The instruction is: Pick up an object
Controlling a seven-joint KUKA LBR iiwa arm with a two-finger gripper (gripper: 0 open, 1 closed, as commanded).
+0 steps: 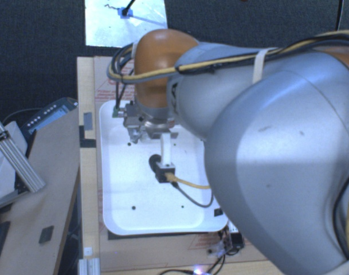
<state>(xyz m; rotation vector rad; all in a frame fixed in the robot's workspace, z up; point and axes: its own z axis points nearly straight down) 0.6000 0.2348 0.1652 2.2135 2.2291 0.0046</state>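
Observation:
My gripper [136, 135] hangs low over the far part of the left white bin [120, 211], under the orange wrist band [160, 50]. The wrist and gripper body hide whatever lies directly beneath. Nothing can be seen held in the gripper. A small black thing [218, 212] peeks out at the bin's near right, by the edge of the arm; I cannot tell what it is. A few tiny dark specks [134, 208] dot the bin floor.
The big grey arm body [277, 153] covers the right side of the view, including the right bin. The wooden bench edge [85, 171] runs along the left. An aluminium rail [16, 159] lies beyond it. Loose wires [228, 244] sit at the bin's near corner.

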